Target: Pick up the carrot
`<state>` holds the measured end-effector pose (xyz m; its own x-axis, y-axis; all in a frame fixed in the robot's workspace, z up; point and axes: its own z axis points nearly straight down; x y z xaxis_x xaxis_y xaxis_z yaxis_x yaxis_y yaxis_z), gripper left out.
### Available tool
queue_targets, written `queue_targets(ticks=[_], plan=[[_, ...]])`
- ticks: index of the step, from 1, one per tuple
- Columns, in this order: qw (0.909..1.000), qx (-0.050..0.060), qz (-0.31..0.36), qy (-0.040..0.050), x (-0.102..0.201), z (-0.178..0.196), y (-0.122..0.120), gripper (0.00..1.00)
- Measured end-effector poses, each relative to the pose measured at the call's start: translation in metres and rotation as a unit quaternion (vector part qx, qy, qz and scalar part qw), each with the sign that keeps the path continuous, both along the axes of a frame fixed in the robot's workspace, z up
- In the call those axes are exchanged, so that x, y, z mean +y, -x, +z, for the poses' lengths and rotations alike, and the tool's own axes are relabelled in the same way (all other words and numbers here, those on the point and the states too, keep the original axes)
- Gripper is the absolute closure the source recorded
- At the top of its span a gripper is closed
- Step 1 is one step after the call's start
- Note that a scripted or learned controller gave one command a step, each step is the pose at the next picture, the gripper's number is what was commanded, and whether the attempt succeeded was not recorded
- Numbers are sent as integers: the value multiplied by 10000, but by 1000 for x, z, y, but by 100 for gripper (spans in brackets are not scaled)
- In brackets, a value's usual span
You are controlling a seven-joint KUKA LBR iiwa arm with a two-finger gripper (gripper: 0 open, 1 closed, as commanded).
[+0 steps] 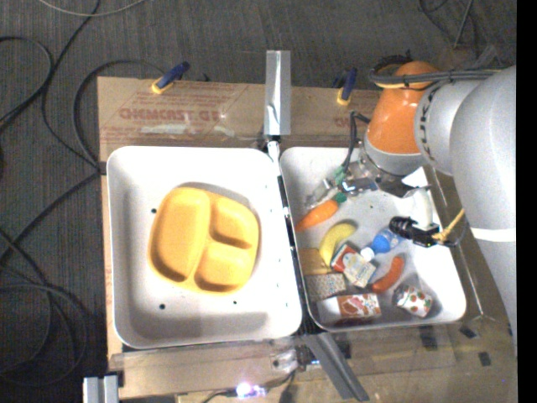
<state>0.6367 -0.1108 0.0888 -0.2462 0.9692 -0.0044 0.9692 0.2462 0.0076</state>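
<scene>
Two shallow white bins sit side by side on the bench. Inside the left bin (134, 309) lies a yellow compartment tray (205, 238), set at a slight tilt, with one long section on its left and two smaller ones on its right.

Clutter fills the right bin (453, 288). Toward its far left part lies the carrot (320, 214), orange with a green top pointing to the far right, resting on the bin floor. Just near of it is a banana (336, 240), and beside that a small carton (356, 267) and a blue-capped bottle (385, 242). A red sausage-shaped item (389, 274) lies to the right of the carton. Along the near wall rest a red and white packet (358, 306) and a patterned cup (414, 300) on its side.

From the right the grey arm (478, 141) reaches in, its orange band (394, 124) above the wrist. The gripper (352, 179) hangs over the far part of the right bin, close beside the carrot's green top. Whether its pincer is spread or closed I cannot tell, as the parts blur together with the bin's contents.
</scene>
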Motion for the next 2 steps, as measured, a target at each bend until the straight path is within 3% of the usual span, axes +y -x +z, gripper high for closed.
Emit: queue_targets(ticks=[1, 2], plan=[[10000, -18, -1, -10, 1, 11, -1, 100], [9906, 52, -1370, -19, 67, 94, 26, 100]])
